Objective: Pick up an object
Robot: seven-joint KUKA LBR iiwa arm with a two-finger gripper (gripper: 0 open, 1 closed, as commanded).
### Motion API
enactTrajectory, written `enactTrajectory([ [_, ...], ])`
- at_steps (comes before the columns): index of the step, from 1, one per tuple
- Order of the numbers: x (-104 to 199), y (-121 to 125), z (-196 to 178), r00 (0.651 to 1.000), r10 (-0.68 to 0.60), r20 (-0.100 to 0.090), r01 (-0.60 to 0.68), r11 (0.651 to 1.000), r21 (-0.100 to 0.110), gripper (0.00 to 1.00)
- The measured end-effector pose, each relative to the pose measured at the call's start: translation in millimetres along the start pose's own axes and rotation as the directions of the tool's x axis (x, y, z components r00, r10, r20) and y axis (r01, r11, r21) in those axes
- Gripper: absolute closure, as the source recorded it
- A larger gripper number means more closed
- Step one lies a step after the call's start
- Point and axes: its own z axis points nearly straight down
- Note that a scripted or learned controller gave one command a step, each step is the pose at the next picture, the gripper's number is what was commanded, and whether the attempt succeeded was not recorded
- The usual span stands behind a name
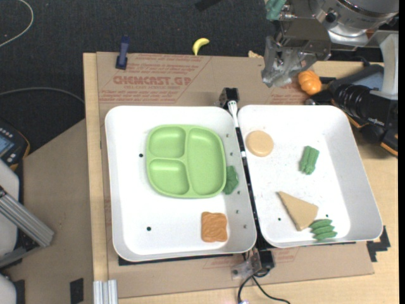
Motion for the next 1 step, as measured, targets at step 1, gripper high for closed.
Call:
enactTrajectory([
  [1, 3.0, -24.2, 96.3, 1.000, 0.004, 0.009, -0.004, 1.000, 0.031, 1.00],
])
